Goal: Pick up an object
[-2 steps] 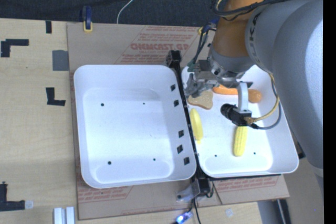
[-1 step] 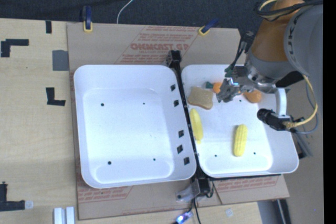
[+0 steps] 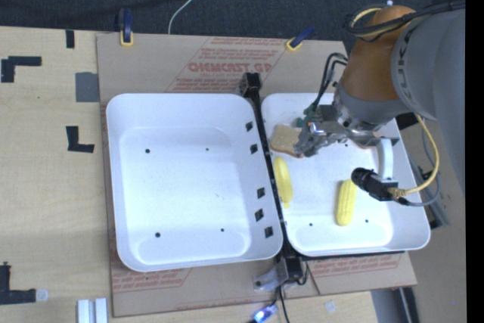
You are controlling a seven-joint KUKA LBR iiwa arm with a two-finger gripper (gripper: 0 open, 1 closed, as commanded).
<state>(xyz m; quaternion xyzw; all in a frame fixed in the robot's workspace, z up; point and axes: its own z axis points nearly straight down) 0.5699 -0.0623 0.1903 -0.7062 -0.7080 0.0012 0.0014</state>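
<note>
1. When you looked down on the table (image 3: 45,185) at this moment, the black rail (image 3: 264,163) between the two bins was your clearest marker. The left bin (image 3: 189,163) lay against one side of it and the right bin (image 3: 355,244) against the other. Both bins rested on a cardboard sheet (image 3: 227,64).
2. The arm (image 3: 378,79) reached in over the right bin. You saw its gripper (image 3: 308,141) low over the bin floor, near the far half of the rail.
3. You could not tell from this view whether the gripper was open or closed, so you could not say that it held anything.
4. A flat tan piece (image 3: 283,137) lay between the gripper and the rail, just beside the rail's far half. The gripper's tip overlapped the edge of the tan piece in your view, and you could not tell whether the two touched.
5. A yellow banana-shaped piece (image 3: 283,179) lay along the rail, just beside its middle, on the right-bin side.
6. A yellow corn cob (image 3: 345,202) lay well apart from the rail, level with its near half and roughly parallel to it.
7. Two blue clamps (image 3: 125,19) sat on the cardboard's far edge, beyond the far end of the rail.
</note>
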